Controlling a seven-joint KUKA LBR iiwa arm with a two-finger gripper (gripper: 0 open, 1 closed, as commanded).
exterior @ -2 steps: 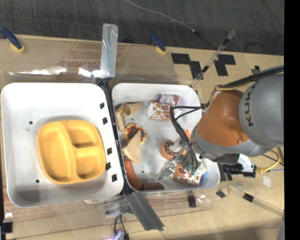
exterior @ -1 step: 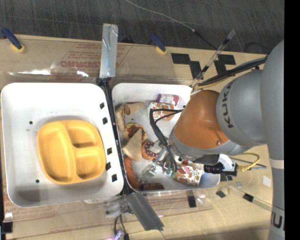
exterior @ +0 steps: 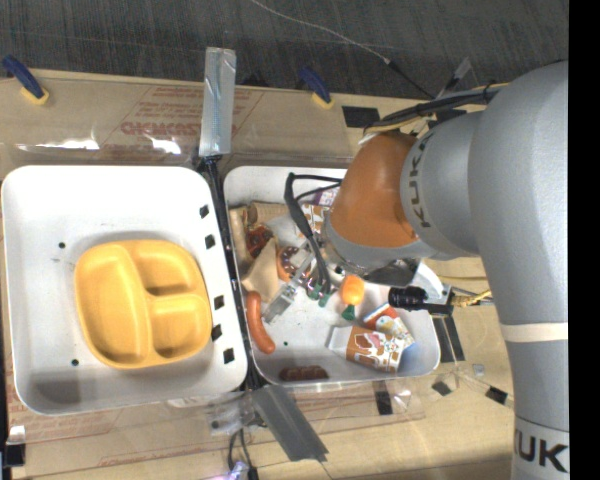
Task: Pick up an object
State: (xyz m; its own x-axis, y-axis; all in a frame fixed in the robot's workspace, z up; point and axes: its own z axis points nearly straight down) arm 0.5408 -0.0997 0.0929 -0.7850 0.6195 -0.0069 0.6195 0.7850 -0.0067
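Grey arm [exterior: 510,218] with orange band reaching over the right bin [exterior: 270,180], claw [exterior: 315,286] down among the clutter, its grip impossible to tell, sausage [exterior: 259,325] and printed carton [exterior: 380,346] nearby, yellow divided tray [exterior: 140,301] in the left bin [exterior: 40,208].

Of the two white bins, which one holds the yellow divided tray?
The left bin holds the yellow divided tray. The right bin, under the arm, holds small mixed items instead.

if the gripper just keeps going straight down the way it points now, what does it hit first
Hard to say exactly: the arm hides most of the gripper. It points down into the right bin, so likely the clutter near the small carrot-like piece and the sausage. Depth is unclear.
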